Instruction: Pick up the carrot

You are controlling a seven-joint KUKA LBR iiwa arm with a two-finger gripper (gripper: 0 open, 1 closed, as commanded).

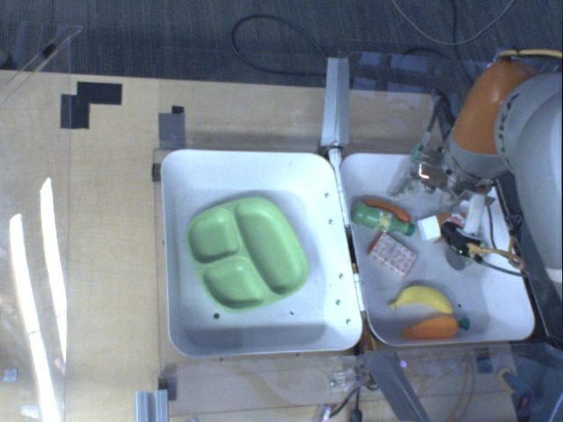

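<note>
Currently we are logging the approach step, with nothing grasped yet as far as we can judge. We are seeing the carrot [433, 327] lying flat near the six o'clock wall of the right bin [519, 319], just below the banana [421, 299], green tip pointing toward three o'clock. We are finding the gripper [457, 202] hanging over the bin's upper part, toward one o'clock from the carrot and well apart from it; how far it is open we cannot tell, and no object is visible in its grasp. We are also noting a green bottle [384, 221], a checked packet [391, 254] and, in the left bin [176, 262], a green tray [247, 253]. For the next move, we are expecting a traverse toward six o'clock and a descent clear of the banana.
</note>
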